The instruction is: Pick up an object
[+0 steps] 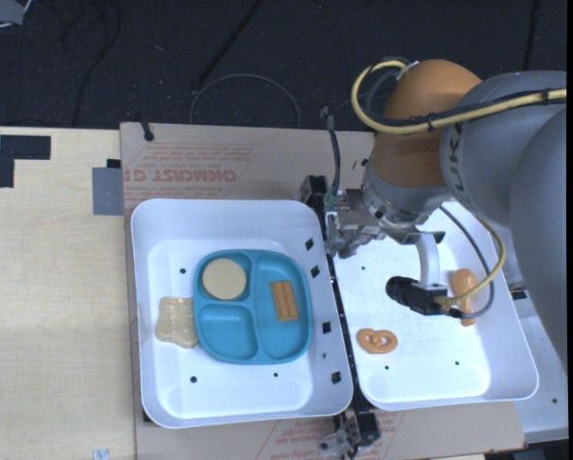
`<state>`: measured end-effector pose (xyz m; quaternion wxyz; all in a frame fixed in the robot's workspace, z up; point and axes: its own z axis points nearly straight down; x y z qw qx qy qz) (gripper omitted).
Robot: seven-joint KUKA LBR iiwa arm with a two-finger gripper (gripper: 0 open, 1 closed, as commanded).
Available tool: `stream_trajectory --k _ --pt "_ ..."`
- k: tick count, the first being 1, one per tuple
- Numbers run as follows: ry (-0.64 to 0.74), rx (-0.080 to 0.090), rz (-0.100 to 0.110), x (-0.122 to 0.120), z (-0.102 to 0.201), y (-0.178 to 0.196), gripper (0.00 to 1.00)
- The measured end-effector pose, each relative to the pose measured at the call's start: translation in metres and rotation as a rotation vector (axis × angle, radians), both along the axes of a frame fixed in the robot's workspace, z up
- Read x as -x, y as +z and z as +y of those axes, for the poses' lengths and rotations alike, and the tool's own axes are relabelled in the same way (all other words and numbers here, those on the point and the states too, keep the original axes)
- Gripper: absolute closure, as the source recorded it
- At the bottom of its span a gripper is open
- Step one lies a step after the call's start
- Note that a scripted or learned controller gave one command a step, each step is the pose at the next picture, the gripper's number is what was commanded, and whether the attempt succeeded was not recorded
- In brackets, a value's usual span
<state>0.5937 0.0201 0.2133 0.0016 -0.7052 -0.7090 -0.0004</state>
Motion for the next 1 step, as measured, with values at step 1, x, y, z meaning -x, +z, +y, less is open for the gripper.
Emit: stream_trajectory --k 1 --pt "-0.001 0.001 0.001 0.008 0.0479 0.0098 1.0"
